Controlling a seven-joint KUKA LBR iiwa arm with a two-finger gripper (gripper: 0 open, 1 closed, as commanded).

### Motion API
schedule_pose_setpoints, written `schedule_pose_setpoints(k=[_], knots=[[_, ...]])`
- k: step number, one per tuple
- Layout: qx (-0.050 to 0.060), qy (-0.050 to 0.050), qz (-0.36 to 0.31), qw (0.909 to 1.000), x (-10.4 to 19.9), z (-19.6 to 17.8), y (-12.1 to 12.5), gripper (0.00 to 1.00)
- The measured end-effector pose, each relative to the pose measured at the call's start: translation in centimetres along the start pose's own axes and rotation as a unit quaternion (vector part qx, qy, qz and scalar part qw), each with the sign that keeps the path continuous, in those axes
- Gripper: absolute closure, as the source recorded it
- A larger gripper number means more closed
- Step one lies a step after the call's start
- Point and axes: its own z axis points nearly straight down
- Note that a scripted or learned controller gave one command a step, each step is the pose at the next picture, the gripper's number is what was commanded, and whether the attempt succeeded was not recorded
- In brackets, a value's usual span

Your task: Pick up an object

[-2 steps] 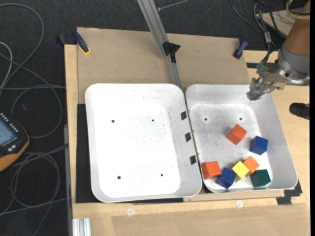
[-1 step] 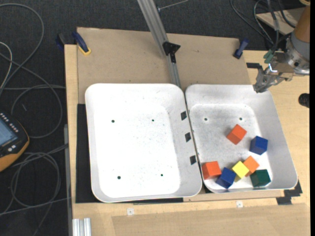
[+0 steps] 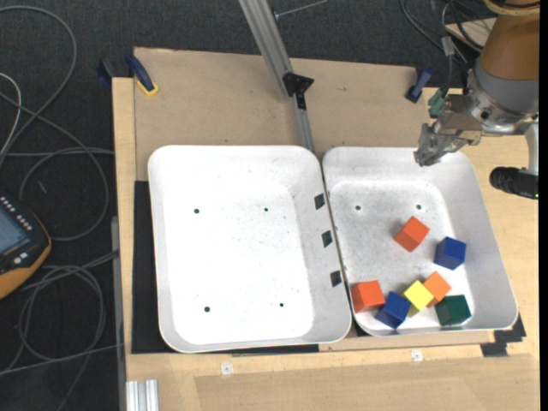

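The gripper (image 3: 428, 155) hangs over the far edge of the right bin (image 3: 479, 197), near its far right corner, with nothing seen between its fingers; how wide they stand cannot be told. All the blocks lie in that bin's near half. One orange block (image 3: 412, 233) sits alone toward the middle, a blue block (image 3: 450, 252) just to its right. Along the near edge cluster another orange block (image 3: 368, 294), a blue one (image 3: 394, 308), a yellow one (image 3: 418, 294), an orange one (image 3: 437, 285) and a green one (image 3: 453, 310). The left bin (image 3: 171, 229) lies alongside.
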Motion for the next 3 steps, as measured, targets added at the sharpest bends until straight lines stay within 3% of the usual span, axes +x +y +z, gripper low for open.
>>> schedule_pose_setpoints(k=[1,3], knots=[[0.0,0.0,-0.001,1.0,5.0,0.2,1.0,1.0],[0.002,0.0,0.0,1.0,14.6,3.1,0.3,1.0]])
